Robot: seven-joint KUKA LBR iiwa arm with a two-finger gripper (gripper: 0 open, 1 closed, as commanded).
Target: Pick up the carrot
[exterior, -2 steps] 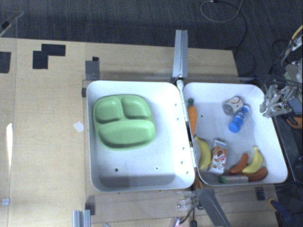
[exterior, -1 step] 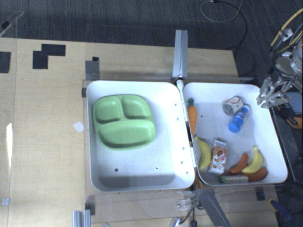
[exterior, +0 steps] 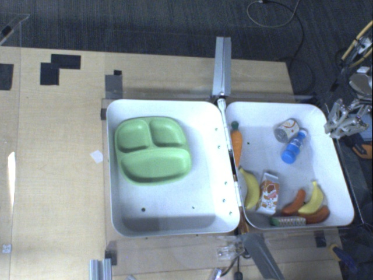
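The carrot, orange with a green top, lies lengthwise against the left wall of the right bin, its green end toward the back. My gripper is at the far right, just outside that bin's right rim near its back corner. It is well away from the carrot and nothing is seen in its grasp.
The right bin also holds a small can, a blue bottle, a banana just in front of the carrot, a juice carton, a second banana and red sausages. A green divided plate lies in the left bin.
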